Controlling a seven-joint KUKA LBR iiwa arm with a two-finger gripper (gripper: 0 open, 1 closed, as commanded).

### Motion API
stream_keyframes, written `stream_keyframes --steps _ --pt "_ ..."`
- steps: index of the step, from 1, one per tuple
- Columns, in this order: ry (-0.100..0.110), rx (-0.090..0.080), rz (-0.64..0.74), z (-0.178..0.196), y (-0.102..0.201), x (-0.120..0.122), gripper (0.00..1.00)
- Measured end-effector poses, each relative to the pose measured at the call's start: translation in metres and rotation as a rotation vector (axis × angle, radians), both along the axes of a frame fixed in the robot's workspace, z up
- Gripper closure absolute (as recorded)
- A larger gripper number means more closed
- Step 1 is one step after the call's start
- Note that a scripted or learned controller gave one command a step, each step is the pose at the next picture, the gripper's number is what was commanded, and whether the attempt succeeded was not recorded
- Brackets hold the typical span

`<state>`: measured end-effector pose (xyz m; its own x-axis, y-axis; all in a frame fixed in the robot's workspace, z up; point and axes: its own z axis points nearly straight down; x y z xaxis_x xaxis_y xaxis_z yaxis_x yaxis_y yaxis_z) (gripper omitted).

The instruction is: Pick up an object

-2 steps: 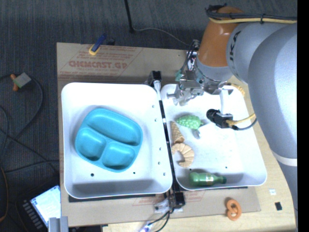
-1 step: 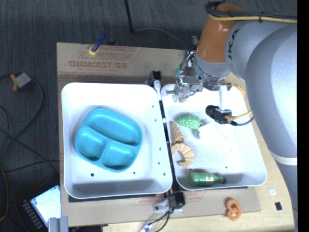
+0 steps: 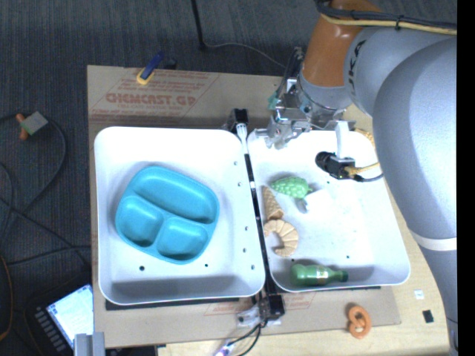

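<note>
Right bin (image 3: 371, 258) centre open; gripper (image 3: 286, 128) at far rim.

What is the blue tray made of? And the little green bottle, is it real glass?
The blue tray looks like smooth moulded plastic: even colour, rounded compartments, soft sheen. The green bottle, lying on its side in the right bin, has a glossy highlight; it could be glass, but plastic seems likelier. The picture can't settle it.

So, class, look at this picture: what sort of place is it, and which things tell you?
Probably a robotics lab test bench. A grey robot arm reaches over two white bins; toy-like items, a green bottle and a croissant, lie in one, and loose cables trail over the carpet.
</note>
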<state>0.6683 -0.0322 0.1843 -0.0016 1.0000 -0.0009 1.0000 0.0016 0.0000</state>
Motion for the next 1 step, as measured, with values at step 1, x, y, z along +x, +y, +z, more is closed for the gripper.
stream_keyframes --steps 1 --pt "0.001 0.000 -0.001 -0.0004 0.0232 -0.0825 1.00"
